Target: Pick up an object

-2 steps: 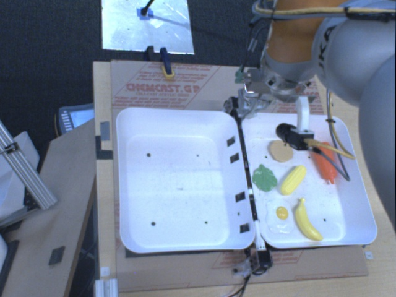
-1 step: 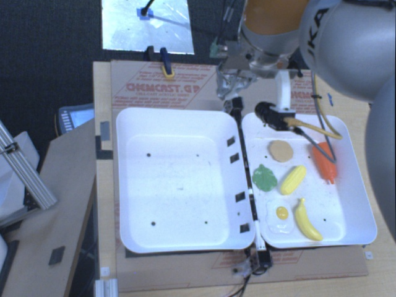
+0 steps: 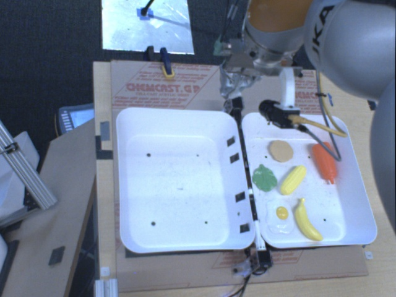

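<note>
Six toy foods lie in the right bin (image 3: 337,206). Round tan cookie (image 3: 281,151) sits far middle. Orange carrot (image 3: 324,162) is to its right, angled along the right wall. Green leafy piece (image 3: 264,177) is near the left wall, with the yellow corn cob (image 3: 292,179) just beside it on the right. Fried egg (image 3: 281,217) is near left, and the banana (image 3: 307,220) is just right of it. Tool (image 3: 232,98) hangs over the far end of the divide between the right bin and the left bin (image 3: 179,184), apart from all the foods. Released or clenched: cannot tell. Both bins rest on the cardboard-covered tabletop (image 3: 154,85).
</note>
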You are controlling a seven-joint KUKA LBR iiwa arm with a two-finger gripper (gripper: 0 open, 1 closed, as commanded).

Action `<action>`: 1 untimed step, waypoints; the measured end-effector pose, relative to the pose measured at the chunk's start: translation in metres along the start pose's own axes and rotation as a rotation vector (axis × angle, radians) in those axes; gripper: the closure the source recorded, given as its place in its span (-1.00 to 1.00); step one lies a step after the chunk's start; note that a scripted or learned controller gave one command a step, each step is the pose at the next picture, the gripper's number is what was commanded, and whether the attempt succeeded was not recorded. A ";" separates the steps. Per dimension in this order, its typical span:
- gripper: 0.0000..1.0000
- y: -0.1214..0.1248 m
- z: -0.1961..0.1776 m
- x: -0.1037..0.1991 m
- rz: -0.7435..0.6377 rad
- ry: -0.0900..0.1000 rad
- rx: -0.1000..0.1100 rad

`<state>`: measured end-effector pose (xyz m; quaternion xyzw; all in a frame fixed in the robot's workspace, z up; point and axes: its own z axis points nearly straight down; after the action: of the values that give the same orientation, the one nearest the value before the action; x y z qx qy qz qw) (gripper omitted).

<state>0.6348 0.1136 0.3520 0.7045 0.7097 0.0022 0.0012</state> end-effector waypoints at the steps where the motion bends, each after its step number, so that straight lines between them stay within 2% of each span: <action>1: 1.00 -0.003 -0.032 0.047 -0.001 0.001 0.000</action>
<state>0.6310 0.1605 0.3841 0.7042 0.7100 0.0027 0.0008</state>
